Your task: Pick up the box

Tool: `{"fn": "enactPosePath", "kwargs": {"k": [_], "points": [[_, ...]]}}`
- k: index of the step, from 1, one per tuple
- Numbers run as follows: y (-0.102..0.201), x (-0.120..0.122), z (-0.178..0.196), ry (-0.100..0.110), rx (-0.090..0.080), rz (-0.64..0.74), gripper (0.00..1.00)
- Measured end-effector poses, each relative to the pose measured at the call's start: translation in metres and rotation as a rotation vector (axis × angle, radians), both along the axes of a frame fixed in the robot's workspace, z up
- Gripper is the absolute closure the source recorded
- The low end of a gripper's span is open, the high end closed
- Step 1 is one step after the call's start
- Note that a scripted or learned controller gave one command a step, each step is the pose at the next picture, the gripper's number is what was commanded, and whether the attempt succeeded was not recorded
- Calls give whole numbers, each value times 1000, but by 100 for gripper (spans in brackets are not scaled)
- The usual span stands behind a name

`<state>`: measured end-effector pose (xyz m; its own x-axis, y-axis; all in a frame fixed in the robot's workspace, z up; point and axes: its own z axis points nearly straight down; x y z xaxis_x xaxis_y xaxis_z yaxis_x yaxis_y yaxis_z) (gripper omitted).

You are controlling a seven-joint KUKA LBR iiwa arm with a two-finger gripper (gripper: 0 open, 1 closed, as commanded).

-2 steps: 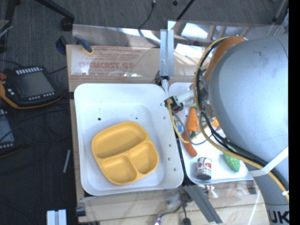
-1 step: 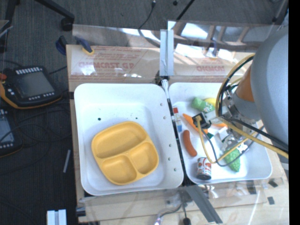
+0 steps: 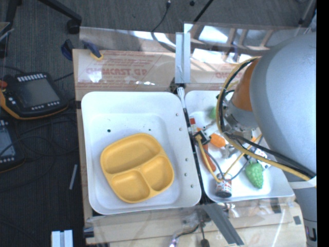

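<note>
The pincer sits low over the right bin under the arm's bulk, and whether it is open or closed cannot be told. In the left bin lies a yellow divided plate. Against the right bin's left wall is a small red-and-white piece, possibly the box, too small to be sure. Near it lie an orange stick and an orange lump. A small can stands near the front edge, with a green bumpy toy to its right. The grey arm covers the bin's right part.
</note>
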<state>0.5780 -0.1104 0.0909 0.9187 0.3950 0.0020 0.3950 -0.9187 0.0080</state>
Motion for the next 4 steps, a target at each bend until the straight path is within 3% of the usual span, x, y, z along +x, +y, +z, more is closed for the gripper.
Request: {"fn": "enactPosePath", "kwargs": {"k": [1,2,3,4], "points": [[-6,-54,1,-16,3,-156,0],[5,-87,1,-19,1,-184,0],[3,-90,8,-8,5,-191,100],[-113,-48,3,-15,6,-27,100]]}}
